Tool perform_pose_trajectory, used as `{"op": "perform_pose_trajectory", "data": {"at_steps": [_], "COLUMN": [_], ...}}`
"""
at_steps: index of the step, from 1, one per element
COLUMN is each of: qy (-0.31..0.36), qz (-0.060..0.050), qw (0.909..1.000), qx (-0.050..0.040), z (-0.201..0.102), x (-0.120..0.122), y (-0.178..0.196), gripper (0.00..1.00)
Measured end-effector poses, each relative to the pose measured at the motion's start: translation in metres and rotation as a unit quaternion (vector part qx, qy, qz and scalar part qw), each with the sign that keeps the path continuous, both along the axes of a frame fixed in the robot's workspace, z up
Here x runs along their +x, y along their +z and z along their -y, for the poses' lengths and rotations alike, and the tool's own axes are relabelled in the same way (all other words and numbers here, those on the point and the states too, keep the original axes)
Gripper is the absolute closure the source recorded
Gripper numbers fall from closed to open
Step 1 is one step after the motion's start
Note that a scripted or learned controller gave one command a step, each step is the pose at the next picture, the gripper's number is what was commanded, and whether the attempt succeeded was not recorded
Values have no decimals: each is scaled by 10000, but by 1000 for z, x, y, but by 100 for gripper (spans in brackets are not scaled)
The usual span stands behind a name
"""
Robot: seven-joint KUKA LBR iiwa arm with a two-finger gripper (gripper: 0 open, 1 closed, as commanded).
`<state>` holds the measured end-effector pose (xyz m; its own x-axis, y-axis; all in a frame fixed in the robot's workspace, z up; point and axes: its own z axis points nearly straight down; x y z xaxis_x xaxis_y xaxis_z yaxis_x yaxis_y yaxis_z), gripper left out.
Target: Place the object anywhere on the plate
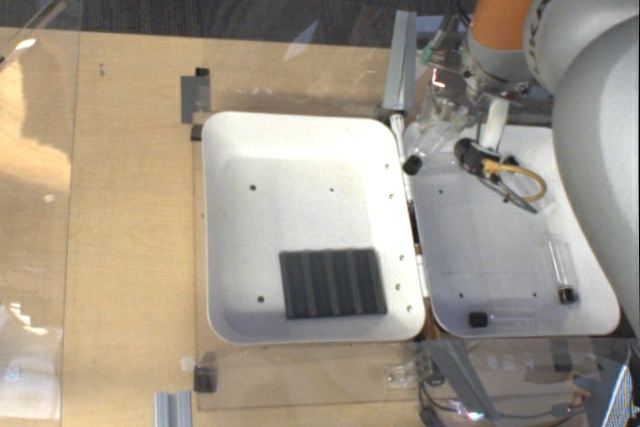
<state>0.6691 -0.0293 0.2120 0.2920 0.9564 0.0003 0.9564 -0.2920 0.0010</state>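
Note:
A dark ribbed rectangular plate [332, 282] lies flat in the front half of the left bin [230, 215]. My gripper [438, 122] hangs over the far left corner of the right bin [480, 245], close to the wall between the two bins. Just below it a small clear piece with a black tip [411, 163] sits at that wall; whether the gripper touches it is unclear. A clear tube with a black cap [558, 267] lies at the right side of the right bin. Another clear tube with a black cap [492, 319] lies along its front edge.
The bins sit side by side on a wooden bench [110, 215]. A grey metal post [400, 65] stands behind the gap between them. The arm's large grey body [600, 115] covers the right bin's right side.

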Motion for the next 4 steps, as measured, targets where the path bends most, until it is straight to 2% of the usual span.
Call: {"op": "perform_pose_trajectory", "data": {"at_steps": [1,2,3,4], "qy": [1056,694,3810,4067], "qz": [10,1,15,12], "qw": [9944,9976,9246,9136], "qx": [4,6,3,4], "z": [-101,-177,-221,-236], "x": [0,0,-13,-79], "y": [-27,-84,-92,-102], "gripper": [100,100,100,100]}}
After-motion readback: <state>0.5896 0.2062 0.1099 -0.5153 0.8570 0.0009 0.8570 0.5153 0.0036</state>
